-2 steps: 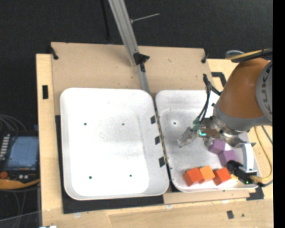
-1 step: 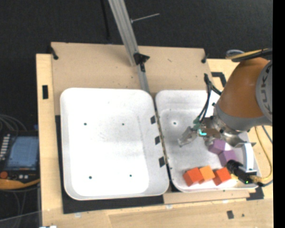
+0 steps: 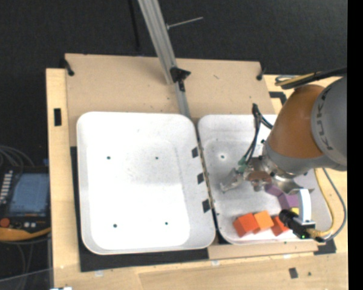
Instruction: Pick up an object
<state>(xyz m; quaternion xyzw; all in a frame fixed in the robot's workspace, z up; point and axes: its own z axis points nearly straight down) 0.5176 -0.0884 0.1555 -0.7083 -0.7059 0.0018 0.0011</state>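
In the right bin (image 3: 227,138), near its front edge, lie an orange-red block (image 3: 247,224), a lighter orange block (image 3: 264,219) and a small red-orange piece (image 3: 279,227). A purple object (image 3: 280,193) lies behind them, partly hidden under the wrist. My gripper (image 3: 242,177) hangs low over the middle of the right bin, behind and slightly left of the blocks. It stands apart from the blocks, and nothing shows between its tips. The grey arm with its orange band (image 3: 296,128) covers the bin's right side.
The left bin (image 3: 88,162) lies beside the right one, with black clips (image 3: 201,177) along the shared wall. A slanted metal pole (image 3: 163,41) rises behind the bins. A pendant with cables (image 3: 21,201) sits off the bench at the left.
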